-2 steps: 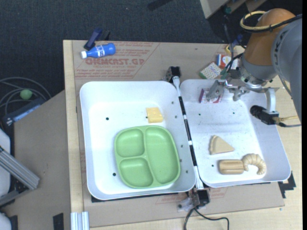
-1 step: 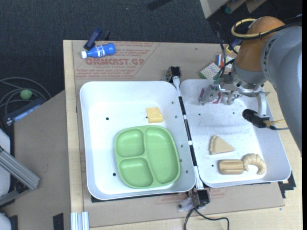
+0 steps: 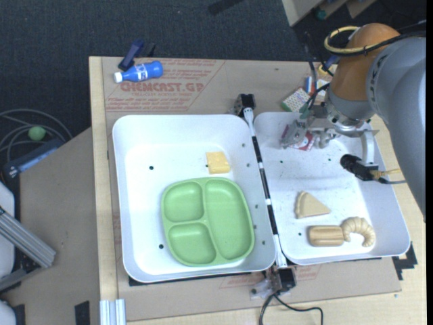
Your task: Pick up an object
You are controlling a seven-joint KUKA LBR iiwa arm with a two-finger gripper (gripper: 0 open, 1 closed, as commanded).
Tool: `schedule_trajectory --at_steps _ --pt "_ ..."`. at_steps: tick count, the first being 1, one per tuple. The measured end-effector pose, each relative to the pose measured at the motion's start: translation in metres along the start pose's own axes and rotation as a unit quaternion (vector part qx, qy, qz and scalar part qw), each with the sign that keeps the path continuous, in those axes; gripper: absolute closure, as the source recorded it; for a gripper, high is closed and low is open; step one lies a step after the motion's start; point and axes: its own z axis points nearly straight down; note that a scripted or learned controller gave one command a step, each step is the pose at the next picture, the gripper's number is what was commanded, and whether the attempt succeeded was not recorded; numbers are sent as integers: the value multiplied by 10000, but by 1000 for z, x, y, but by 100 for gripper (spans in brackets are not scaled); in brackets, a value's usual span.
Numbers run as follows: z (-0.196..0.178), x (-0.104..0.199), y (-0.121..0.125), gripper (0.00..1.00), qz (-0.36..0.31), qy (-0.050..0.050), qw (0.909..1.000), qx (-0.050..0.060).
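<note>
My gripper (image 3: 302,138) hangs low over the far left part of the right bin (image 3: 389,202), close to its floor. In the near half of that bin lie a tan wedge (image 3: 310,206), a tan bread roll (image 3: 325,235) and a croissant (image 3: 360,230) touching the roll's right end. All three lie well nearer the camera than the gripper. A small yellow block (image 3: 217,162) rests in the left bin (image 3: 135,181), just beyond a green divided plate (image 3: 205,221).
A blue and white bottle (image 3: 139,71) lies on the bench beyond the left bin. A black clamp (image 3: 245,103) sits at the far end of the divider between the bins. The grey arm (image 3: 399,80) fills the upper right.
</note>
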Motion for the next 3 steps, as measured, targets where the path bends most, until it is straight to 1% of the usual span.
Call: schedule_trajectory --at_steps 2,3 --pt "0 -12 0 0 -2 6 10000 -7" --pt "1 -3 0 0 -1 4 10000 -1"
